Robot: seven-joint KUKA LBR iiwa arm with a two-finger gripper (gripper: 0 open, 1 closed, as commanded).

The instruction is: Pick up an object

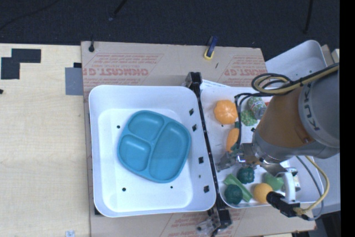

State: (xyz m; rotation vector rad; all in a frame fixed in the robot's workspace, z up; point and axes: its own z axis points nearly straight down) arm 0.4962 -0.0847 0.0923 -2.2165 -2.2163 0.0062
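The left bin (105,119) sits on a cardboard sheet (144,66) that covers the bench (39,136). It is a shallow white tray with one thing in it: a blue divided plate (154,145) with three compartments, lying flat near the middle of the bin floor, a little toward the bin's right wall and clear of every wall.

A black divider (201,136) runs between the two bins from the far edge to the near edge. At the far edge of the cardboard a small blue and yellow clamp (211,48) stands on the rim.

The right bin (219,89) holds the loose things. Near its far left corner lies an orange ball (225,112). Just right of it, against the arm, is a green and white mottled item (252,109). Below the orange ball an orange, carrot-like piece (233,139) lies along the bin's left side. Toward the near edge a dark green round thing (246,175) sits above a second dark green one (233,193), the two almost touching. Right of them a yellow-orange ball (261,192) rests by the near wall, with a bright green piece (273,180) just above it.

The arm (294,119) hangs over the right half of this bin, its orange band uppermost. The gripper (236,158) reaches down between the carrot-like piece and the upper green thing; whether its fingers are open or closed cannot be told, and nothing is seen between them.
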